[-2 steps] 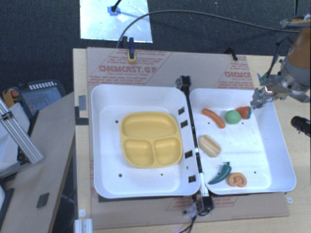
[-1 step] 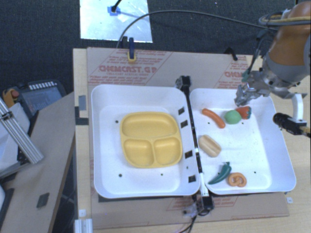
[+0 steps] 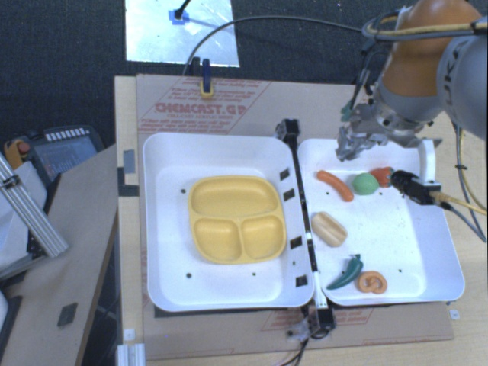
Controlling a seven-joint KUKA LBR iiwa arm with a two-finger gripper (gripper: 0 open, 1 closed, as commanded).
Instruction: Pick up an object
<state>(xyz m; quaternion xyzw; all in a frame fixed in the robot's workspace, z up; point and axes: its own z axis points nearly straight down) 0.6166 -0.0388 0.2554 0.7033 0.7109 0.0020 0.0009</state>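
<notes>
My gripper (image 3: 345,152) hangs over the back left part of the right bin (image 3: 427,250). Just in front of it lies an orange-red sausage (image 3: 335,186). Beside the sausage, to the right, sits a green ball (image 3: 366,183), with a small red piece (image 3: 382,174) next to it. A tan bread roll (image 3: 329,229) lies nearer the bin's left wall. At the front of the bin are a green pepper (image 3: 346,273) and an orange pretzel-shaped piece (image 3: 372,283). Nothing shows held in the gripper.
The left bin (image 3: 164,204) holds a yellow three-compartment tray (image 3: 235,218). A black divider strip (image 3: 299,204) runs between the two bins. The arm's orange band (image 3: 427,21) rises at the upper right.
</notes>
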